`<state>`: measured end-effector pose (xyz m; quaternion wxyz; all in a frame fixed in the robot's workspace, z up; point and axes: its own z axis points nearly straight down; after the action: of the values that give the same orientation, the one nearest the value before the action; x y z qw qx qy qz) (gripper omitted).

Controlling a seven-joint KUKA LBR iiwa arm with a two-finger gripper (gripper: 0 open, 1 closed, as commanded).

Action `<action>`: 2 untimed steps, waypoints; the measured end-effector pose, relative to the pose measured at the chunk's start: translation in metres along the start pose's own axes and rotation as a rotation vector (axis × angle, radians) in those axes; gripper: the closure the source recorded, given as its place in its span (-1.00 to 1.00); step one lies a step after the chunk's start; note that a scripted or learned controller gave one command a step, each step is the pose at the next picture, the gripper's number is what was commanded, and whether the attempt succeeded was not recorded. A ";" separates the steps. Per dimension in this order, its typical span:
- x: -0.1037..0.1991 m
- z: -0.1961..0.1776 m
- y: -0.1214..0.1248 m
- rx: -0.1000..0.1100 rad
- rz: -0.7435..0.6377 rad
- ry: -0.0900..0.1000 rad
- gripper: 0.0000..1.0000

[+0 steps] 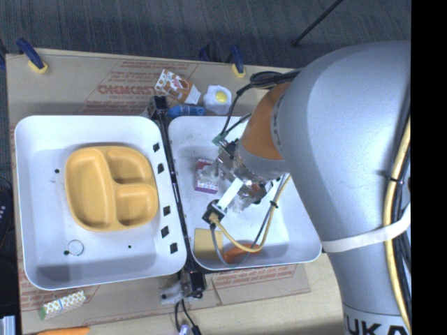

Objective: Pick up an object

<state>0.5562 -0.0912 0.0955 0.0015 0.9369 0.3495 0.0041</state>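
Note:
In the right bin (297, 239), my gripper (242, 189) hangs low over the middle, under the grey arm and its orange band. A small pink and purple packet (206, 175) lies flat on the bin floor, just left of the gripper. A tan block (204, 241) and an orange thing (236, 255) lie by the bin's near wall, below the gripper. The arm hides the bin's right half.
The left bin (28, 187) holds a yellow divided plate (112, 185) and a small clear ring (75, 247). Behind the bins lie a snack packet (172, 84), a blue thing (187, 110) and a yellow and white thing (218, 98). A wrapped packet (63, 303) lies at the bench's front left.

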 end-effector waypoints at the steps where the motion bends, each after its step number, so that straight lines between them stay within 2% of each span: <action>1: 0.000 0.000 0.000 0.000 0.000 0.000 -1.00; 2: 0.000 0.000 0.000 0.000 0.000 0.000 -1.00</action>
<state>0.5562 -0.0912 0.0955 0.0015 0.9369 0.3495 0.0040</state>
